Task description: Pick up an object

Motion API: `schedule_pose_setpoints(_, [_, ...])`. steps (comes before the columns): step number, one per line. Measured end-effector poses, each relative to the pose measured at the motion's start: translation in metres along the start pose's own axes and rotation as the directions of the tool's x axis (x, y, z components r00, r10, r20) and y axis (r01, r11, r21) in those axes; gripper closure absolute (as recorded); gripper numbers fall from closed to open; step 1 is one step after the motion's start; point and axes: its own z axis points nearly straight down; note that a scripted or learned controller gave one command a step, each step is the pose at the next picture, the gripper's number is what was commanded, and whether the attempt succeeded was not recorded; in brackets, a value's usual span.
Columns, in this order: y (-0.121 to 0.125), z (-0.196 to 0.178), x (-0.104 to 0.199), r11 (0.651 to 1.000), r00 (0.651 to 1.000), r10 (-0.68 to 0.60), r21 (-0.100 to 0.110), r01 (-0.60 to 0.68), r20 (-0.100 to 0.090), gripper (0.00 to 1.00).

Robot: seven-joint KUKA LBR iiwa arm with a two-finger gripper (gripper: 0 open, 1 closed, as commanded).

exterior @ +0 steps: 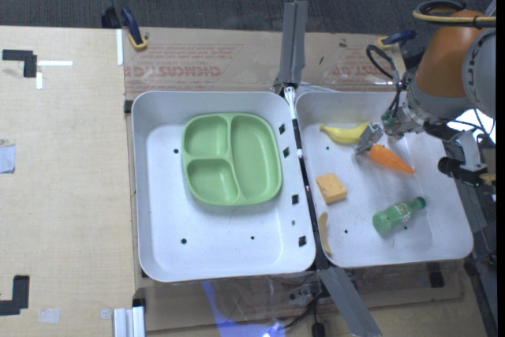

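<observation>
Lowest in the right bin (442, 249), nearest the camera, a green bottle (397, 215) lies on its side, its cap end pointing up and to the right. Left of it and a little farther back sits a yellow sponge block (332, 188), close to the bin's left wall. Farther back again an orange carrot (390, 159) lies at a slant, its thicker end toward the upper left, and just behind it a yellow banana (345, 133) lies curved along the bin floor. The gripper (371, 141) hangs right between these two, down at the carrot's thick end and beside the banana's right tip; its metal fingers look to be touching or nearly touching the carrot, but whether they are spread or pressed together cannot be told from this angle, nor whether anything sits between them. Above it the grey arm with its orange band (442, 63) comes in from the right, over the bin's far right corner. Across the divider, the left bin (158, 233) holds a pale green plate (232, 159) with three compartments, lying flat toward the back half of that bin. Both bins rest side by side on the bench (63, 193).
</observation>
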Motion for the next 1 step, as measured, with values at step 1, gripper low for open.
schedule_pose_setpoints(1, [-0.0001, 0.0, -0.0001, 1.0, 1.0, 0.0, 0.0, 0.0, 0.0, 0.0])
